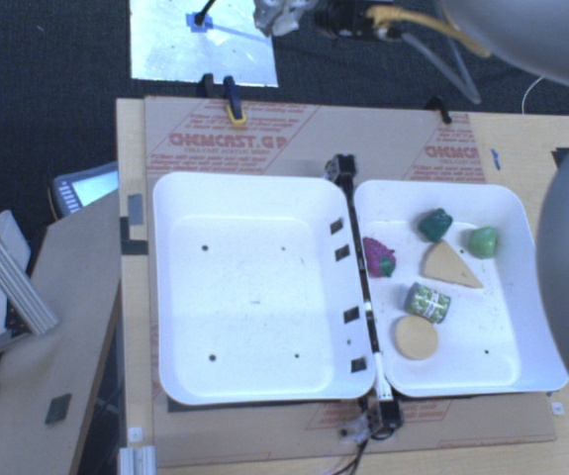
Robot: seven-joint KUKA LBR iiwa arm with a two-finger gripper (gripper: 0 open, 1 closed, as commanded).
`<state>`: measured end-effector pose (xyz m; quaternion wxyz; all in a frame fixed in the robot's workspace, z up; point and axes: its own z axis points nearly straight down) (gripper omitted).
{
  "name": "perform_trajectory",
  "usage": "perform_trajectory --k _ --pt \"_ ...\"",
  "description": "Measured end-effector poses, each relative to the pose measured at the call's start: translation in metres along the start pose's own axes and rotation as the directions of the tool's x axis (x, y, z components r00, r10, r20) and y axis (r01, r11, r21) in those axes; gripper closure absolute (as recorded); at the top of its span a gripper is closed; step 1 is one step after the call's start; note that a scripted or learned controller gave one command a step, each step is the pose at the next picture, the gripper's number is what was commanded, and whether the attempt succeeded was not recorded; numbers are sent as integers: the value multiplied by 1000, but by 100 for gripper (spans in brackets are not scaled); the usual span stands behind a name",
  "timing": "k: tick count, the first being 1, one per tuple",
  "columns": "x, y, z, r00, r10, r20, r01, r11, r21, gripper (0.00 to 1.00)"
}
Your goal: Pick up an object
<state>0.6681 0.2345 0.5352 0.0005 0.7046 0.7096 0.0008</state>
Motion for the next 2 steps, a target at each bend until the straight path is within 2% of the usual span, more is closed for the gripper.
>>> perform_trajectory --k 1,2 --pt "0 0 0 1000 0 0 0 1000 0 100" --pt "-1 -10 191 1000 8 5 -8 1000 16 100"
